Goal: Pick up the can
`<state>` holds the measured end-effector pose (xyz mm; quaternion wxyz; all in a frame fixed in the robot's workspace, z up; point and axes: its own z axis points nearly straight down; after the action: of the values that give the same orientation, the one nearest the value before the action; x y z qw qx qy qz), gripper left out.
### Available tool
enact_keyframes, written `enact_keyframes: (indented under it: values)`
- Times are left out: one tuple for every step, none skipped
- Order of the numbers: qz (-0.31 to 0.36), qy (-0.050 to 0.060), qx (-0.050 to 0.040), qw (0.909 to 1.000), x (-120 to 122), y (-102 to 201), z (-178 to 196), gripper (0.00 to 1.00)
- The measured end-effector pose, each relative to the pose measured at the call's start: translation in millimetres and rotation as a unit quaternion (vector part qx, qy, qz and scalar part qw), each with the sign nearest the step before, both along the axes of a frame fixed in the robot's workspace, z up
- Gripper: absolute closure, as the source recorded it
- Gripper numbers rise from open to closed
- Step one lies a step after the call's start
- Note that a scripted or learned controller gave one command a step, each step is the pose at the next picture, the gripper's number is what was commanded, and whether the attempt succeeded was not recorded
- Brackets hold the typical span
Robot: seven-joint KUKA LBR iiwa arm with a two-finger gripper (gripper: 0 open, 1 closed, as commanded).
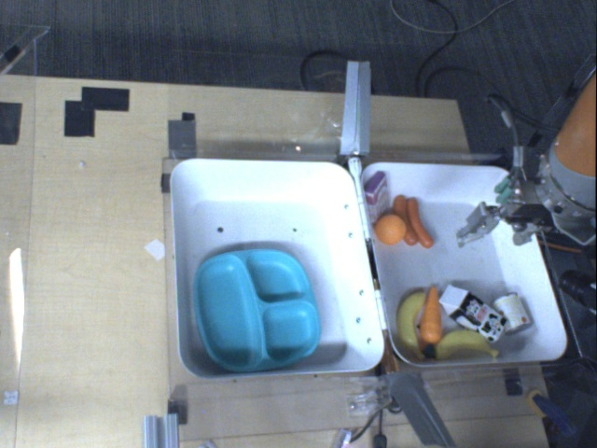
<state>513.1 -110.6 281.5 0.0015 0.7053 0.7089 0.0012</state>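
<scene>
Can-shaped, the small white metal tin with dark printed markings [478, 314] lies on its side in the near right corner of the right-hand shallow white bin [448, 180]. A small white cup-like piece [512, 310] sits just beside it toward the bin's right wall, and a white carton corner [453, 299] touches its left end. A curved yellow banana [464, 344] lies along its near side, so the tin is hemmed in on three sides; its far side faces bare white floor.

That bare floor fills the middle of the bin. At the far left corner stand a purple carton [374, 189], a round orange [390, 230] and two small orange carrots [416, 222]. Another carrot [429, 315] rests upright against a second yellow banana [408, 317] near the front wall.

The grey two-finger gripper [492, 220] hangs over the right part of the bin, near the right wall, its fingers spread apart with nothing between them. The tin lies nearer the camera than the gripper, well apart from it.

The left-hand white bin [261, 180] holds a blue divided plastic tray [257, 310].
</scene>
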Motion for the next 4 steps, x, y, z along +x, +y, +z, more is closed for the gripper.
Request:
enact_keyframes:
  values:
    - [-0.003,-0.004,-0.0011,1.0000,75,-43,-193,0.00]
    - [-0.082,0.000,-0.0003,0.9966,148,-70,-195,0.00]
    - [-0.166,0.012,0.0035,0.9861,154,-86,-196,0.00]
    - [-0.162,0.002,0.0016,0.9868,159,-84,-182,1.00]
